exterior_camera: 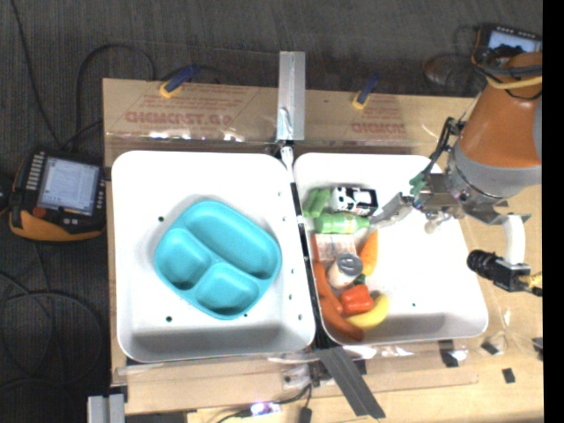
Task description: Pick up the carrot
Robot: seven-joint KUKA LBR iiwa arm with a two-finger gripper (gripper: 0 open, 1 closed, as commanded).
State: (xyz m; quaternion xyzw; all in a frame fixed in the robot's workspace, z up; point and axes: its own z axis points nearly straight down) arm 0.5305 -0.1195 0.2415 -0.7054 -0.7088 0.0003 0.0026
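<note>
My gripper (388, 212) hangs over the right bin (441, 298); I cannot tell if my jaws are apart. The carrot (369, 250) lies just below-left of them, among 1 pile of toys.

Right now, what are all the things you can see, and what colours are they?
bins: two, white, side by side on the bench
divided plate: one, blue, in the left bin
carrot: one, orange, in the right bin's pile of toy food
banana: one, yellow, near front of pile
red piece: one, beside the banana
green piece: one, near top of pile
handheld screen: one, orange and black, left of the bench
arm: one, grey and orange, over the right bin
</note>
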